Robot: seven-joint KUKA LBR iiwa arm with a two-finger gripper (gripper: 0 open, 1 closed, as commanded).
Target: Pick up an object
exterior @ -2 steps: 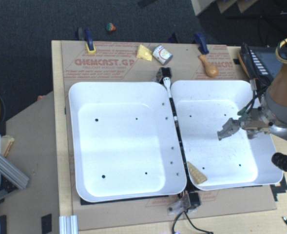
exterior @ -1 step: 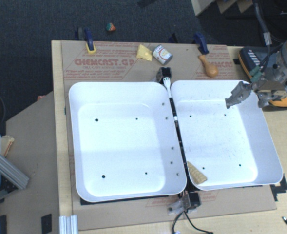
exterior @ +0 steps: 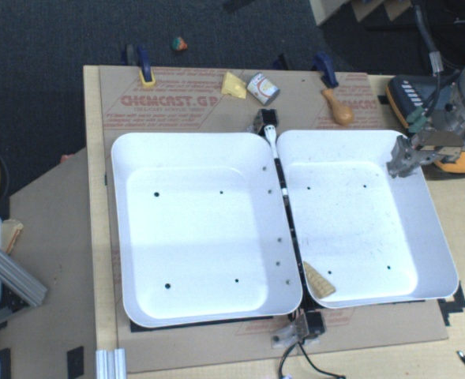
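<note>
Bench [exterior: 185, 105]: a board with printed lettering along its far strip, bearing two shallow white bins side by side.

Left bin [exterior: 129, 212]: nothing is seen lying in it apart from a few small dark dots on the floor.

Right bin [exterior: 433, 243]: one item inside, noted below.

Arm: reaches in from the right. The gripper [exterior: 402, 163] sits at the far right corner of the right bin, over or just at its rim. At this angle it reads as a grey block; whether it is spread or pressed together cannot be told, and nothing is seen held in it.

Objects outside the bins, on the far strip of the bench: a wooden-handled item [exterior: 337, 106] above the right bin, a yellow piece [exterior: 234, 86] and, just beside it, a small white and grey block [exterior: 263, 88].

Task object: the only candidate within the bins is a tan wedge [exterior: 319, 280], lying flat at the near left corner of the right bin, close to the wall by the divide.

Assessment: the pick appears to be at its start, approach not yet made. The gripper is well apart from the wedge, diagonally across the bin. The next move calls for travel toward the near left corner, then a descent close to the bin wall, which may crowd the grasp.
</note>
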